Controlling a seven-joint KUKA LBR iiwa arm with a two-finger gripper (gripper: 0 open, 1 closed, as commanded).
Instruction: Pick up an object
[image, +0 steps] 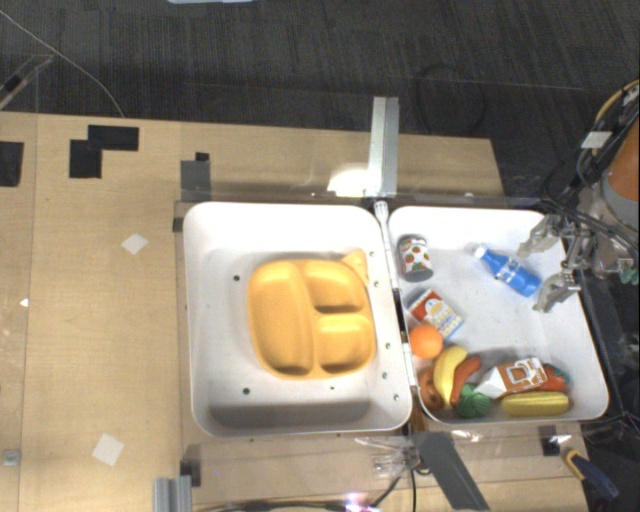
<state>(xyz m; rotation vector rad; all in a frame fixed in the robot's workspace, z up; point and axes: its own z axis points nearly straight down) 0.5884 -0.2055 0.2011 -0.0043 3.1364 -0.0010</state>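
Two shallow white bins side by side on a wooden bench. In the left bin (215, 300), a yellow compartment tray (310, 315), lying near the middle, one long section on its left and two smaller ones on its right.

In the right bin (590, 350), toward the upper right, a small blue bottle (507, 270) lying flat on the floor. Long axis on a slant, running from upper left to lower right; the narrower, paler end pointing up-left, the broader end down-right.

Just beside it on the right, the gripper (548, 265), reaching in from the right edge over the bin's rim. Fingers spread apart, one above (540, 238) and one below (556, 292), the bottle's lower-right end lying near the gap between them. Contact with the bottle: cannot tell.

Elsewhere in the right bin, well apart from the bottle: a small can (415, 257) near the upper left corner, a red and white carton (436, 312) below it, an orange (426, 342), a banana (447, 372), a carrot (468, 374), a green vegetable (474, 404), a second small carton (522, 375), and a yellow corn cob (535, 404) along the lower edge.
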